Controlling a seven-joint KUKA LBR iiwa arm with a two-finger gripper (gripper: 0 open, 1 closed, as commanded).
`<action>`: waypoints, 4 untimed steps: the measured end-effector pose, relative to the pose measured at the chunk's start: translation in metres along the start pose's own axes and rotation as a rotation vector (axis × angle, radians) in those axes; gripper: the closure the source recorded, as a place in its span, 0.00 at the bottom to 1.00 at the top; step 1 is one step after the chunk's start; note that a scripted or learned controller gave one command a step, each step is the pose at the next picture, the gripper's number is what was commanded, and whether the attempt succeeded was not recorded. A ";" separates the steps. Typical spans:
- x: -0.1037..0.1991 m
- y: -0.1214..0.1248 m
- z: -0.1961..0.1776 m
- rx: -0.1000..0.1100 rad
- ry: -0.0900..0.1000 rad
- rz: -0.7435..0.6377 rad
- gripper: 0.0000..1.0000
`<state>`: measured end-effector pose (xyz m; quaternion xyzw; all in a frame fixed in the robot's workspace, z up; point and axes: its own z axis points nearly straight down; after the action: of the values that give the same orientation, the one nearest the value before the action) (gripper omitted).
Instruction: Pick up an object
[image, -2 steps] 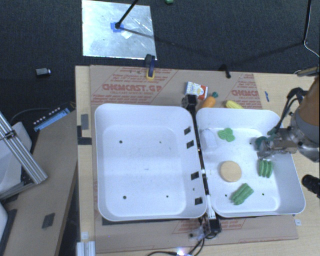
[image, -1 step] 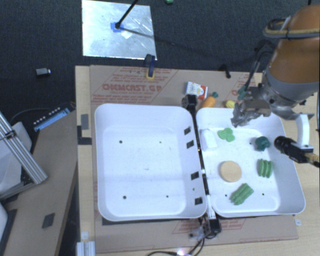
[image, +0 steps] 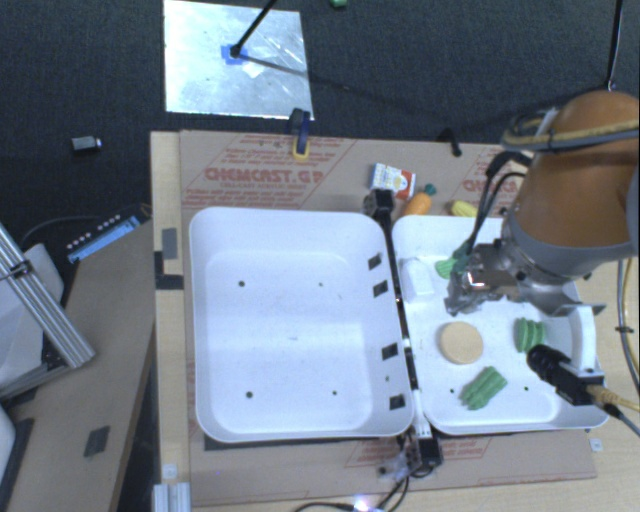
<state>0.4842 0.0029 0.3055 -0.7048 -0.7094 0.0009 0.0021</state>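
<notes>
The gripper (image: 470, 292) is being held above the tan disc (image: 462, 343); its opening cannot be told. A miss is being risked, possibly through 1 small offset.

The arm (image: 580, 190) hides part of the right bin (image: 430, 415).

In the right bin (image: 440, 415), a disc (image: 462, 343) lies between 2 ridged pieces (image: 484, 388), beside the left bin (image: 215, 300).
</notes>
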 end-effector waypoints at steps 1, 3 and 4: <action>-0.035 0.002 0.042 -0.002 -0.003 0.009 1.00; 0.066 0.030 -0.089 -0.023 0.002 -0.003 1.00; 0.098 0.002 -0.071 -0.004 -0.001 -0.001 1.00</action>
<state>0.4858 0.1013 0.3769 -0.7045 -0.7097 -0.0004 0.0003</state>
